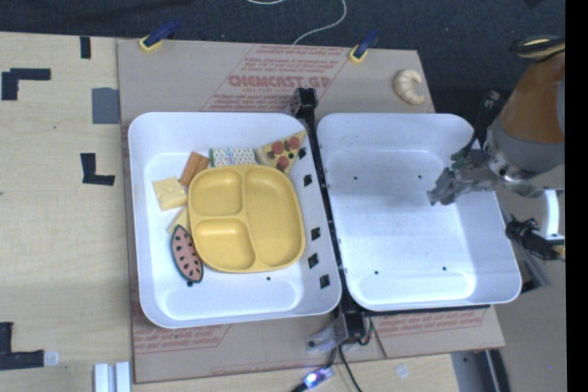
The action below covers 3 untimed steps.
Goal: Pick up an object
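The left bin (pixel 147 197) holds a yellow divided plate (pixel 245 218) in its middle. Around the plate lie a watermelon-slice toy (pixel 186 254), a pale yellow cracker square (pixel 169 193), an orange stick (pixel 193 167), a speckled flat piece (pixel 232 156) and a pizza-slice toy (pixel 284 150). My gripper (pixel 444 190) hangs over the right side of the right bin (pixel 413 280), far from all these objects, with nothing visible in it.
A cream croissant-like toy (pixel 411 85) lies on the cardboard sheet behind the right bin. Blue-and-yellow clamps (pixel 159 35) hold the cardboard's back edge. A white cable (pixel 303 5) loops across the dark floor behind. The arm's orange band (pixel 537 101) stands at the right edge.
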Each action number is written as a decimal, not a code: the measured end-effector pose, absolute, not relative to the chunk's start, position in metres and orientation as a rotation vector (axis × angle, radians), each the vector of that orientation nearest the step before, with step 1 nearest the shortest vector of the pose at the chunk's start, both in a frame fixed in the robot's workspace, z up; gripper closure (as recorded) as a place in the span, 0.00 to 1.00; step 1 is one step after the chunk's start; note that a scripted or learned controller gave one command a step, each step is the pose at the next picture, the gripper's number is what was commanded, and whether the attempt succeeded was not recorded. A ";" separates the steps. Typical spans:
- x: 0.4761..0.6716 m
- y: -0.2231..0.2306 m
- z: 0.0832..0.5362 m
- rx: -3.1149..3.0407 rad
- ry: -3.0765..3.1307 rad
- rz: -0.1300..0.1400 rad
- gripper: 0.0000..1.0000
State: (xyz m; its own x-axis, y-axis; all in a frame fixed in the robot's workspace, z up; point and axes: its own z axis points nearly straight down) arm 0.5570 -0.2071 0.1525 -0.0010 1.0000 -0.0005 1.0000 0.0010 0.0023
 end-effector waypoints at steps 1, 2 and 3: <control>0.565 -0.210 0.198 2.218 2.222 0.001 1.00; 0.566 -0.209 0.226 2.219 2.222 0.001 1.00; 0.568 -0.154 0.235 2.215 2.230 0.002 1.00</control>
State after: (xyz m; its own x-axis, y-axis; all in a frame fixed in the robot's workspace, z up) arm 0.5675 -0.1537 0.2353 -0.0069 1.0000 0.0021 1.0000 0.0069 -0.0006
